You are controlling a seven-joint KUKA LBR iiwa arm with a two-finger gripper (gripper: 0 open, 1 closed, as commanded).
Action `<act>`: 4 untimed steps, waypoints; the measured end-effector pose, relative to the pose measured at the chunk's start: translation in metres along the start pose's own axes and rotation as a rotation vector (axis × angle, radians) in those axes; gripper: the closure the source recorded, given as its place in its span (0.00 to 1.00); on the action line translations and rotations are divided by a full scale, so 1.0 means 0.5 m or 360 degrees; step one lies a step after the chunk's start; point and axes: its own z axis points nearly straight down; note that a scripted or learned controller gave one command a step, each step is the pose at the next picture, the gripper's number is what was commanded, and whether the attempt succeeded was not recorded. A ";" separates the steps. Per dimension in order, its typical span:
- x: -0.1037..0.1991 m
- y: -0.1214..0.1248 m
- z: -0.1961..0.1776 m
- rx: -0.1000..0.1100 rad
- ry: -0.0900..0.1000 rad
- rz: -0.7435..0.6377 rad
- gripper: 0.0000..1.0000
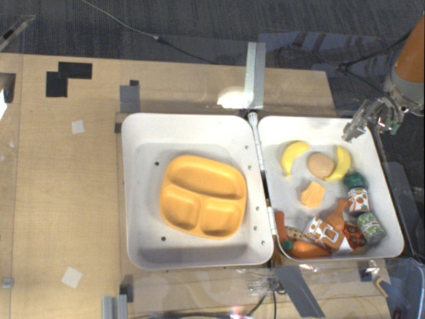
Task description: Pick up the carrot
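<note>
Orange and lying at the front edge of the right bin (392, 241), the carrot (307, 248) is sitting near the front-left corner, partly under a small carton (323, 232). I am seeing the gripper (369, 120) hovering over the bin's back-right corner, well apart from the carrot, its jaws standing open and gripping nothing. Two bananas (293, 156) are flanking a tan round piece (321, 165) toward the back of that bin. A yellow divided tray (201, 195) is resting in the left bin (136, 178) on the worktop (60, 198).
</note>
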 end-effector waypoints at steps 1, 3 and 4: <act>-0.014 0.007 -0.077 -0.0001 -0.0005 0.0473 1.00; -0.031 0.017 -0.081 0.0001 0.0000 0.1005 1.00; -0.035 0.018 -0.097 0.0001 0.0000 0.1127 1.00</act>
